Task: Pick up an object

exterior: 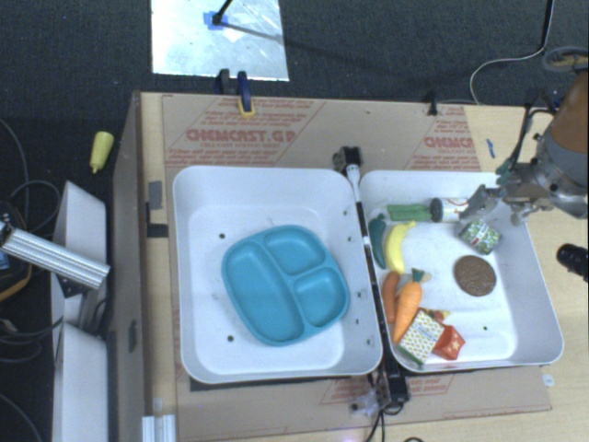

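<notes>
My gripper point(498, 210) hangs over the back right part of the right bin point(538, 325), its two grey fingers spread open with nothing between them. A small green-patterned can point(480, 237) lies tilted just below the left fingertip point(476, 202); whether they touch is unclear. A brown round disc point(476, 275) lies in front of the can. Further left are a green tube with a pale cap point(414, 213), a yellow banana point(396, 246) and two orange carrots point(405, 300). A patterned box point(421, 336) and a red packet point(450, 342) sit at the bin's front.
The left bin point(207, 201) holds a blue divided plate point(285, 284). A black divider point(362, 238) runs between the bins. The arm's body point(563, 145) stands over the bench's right edge. A yellow object point(100, 151) lies off the bench at the far left.
</notes>
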Tool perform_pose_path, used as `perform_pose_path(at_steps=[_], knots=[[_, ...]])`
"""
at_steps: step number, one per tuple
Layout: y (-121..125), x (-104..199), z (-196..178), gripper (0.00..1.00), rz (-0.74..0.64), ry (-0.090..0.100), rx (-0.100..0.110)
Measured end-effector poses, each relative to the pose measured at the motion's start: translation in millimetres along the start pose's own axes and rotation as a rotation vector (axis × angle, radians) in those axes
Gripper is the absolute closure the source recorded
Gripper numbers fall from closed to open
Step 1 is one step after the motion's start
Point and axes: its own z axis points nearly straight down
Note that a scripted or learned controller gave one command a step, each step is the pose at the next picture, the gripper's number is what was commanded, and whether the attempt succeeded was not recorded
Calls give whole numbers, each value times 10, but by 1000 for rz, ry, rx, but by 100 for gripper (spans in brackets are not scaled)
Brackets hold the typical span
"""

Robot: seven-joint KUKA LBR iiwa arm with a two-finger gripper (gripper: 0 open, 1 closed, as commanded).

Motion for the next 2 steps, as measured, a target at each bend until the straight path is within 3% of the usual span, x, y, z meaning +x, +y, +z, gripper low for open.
perform_pose_path(at_steps=[1,2], knots=[[862,482,763,0,-1,1,2],[772,572,1695,0,3,-8,-4]])
